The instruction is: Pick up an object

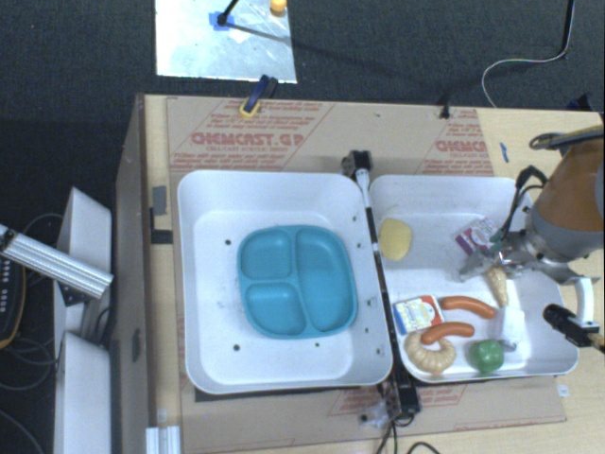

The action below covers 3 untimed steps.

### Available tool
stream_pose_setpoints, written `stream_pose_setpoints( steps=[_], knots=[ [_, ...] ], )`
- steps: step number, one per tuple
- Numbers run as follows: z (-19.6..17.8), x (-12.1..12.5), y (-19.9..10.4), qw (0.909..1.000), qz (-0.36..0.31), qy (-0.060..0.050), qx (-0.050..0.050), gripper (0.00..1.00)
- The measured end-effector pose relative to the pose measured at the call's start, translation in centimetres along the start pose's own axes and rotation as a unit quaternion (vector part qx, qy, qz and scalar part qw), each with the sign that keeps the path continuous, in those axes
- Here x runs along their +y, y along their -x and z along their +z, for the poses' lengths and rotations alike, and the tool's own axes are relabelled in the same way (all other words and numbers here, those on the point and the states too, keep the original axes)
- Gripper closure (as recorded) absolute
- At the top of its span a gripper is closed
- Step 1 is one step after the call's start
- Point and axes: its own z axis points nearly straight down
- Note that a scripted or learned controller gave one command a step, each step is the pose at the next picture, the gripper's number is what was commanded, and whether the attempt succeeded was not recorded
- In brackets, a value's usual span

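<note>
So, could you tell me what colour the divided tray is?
Light blue; the divided tray shows best in the camera view.

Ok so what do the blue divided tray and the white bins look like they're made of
The blue three-compartment tray looks like moulded plastic with a smooth, slightly matte finish: even colour, rounded dividers. The two shallow white bins also look like plastic, smooth with soft-edged, rounded rims, though thin painted metal cannot be ruled out.

"CHEMCAST GP" twice, on bench board point(284, 126)
</note>
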Motion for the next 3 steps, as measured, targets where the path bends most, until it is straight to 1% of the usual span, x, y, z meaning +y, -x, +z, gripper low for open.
stream_pose_setpoints(
  steps=[1, 2, 3],
  knots=[
    [-1.1, 0.1, 0.0, 1.0, 0.0, 0.001, 0.0, 1.0],
    [-8.4, 2.0, -6.7, 1.0, -0.002, 0.002, 0.0, 1.0],
    [-13.7, 0.2, -10.6, 1.0, -0.002, 0.002, 0.0, 1.0]
  ],
)
